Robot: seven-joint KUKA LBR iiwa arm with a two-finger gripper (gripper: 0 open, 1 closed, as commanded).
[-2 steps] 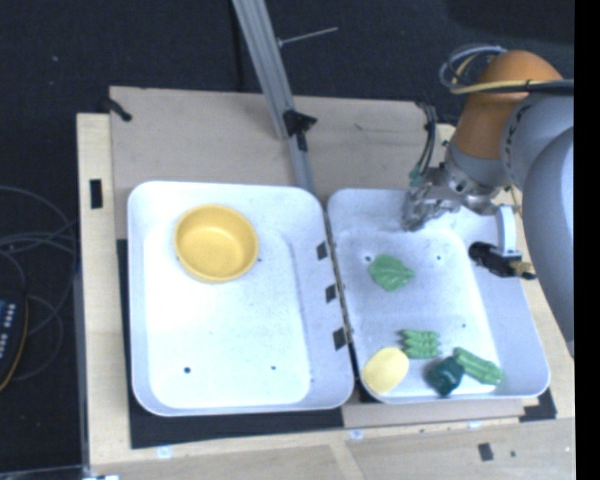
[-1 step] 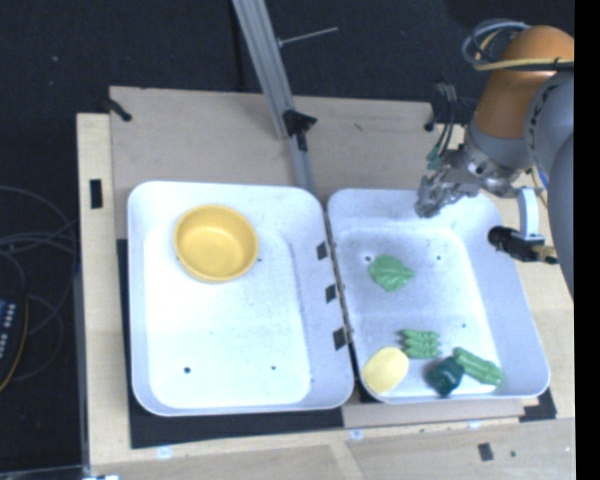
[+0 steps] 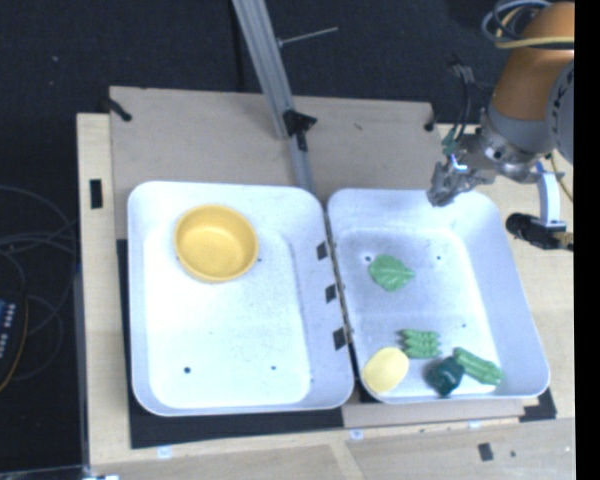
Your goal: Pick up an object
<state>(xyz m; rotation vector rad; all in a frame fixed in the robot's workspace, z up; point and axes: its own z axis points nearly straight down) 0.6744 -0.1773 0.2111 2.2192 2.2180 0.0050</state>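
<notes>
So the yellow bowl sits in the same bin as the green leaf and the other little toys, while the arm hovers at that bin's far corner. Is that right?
Not quite. The yellow bowl sits alone in the left bin, not with the toys. The green leaf and the other small items lie in the right bin. The rest holds: the camera view shows the gripper over the right bin's far corner.

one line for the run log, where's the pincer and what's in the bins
pincer: above right bin's far rim | right bin: green leaf-shaped toy, round yellow toy, other green pieces | left bin: round yellow bowl
</notes>
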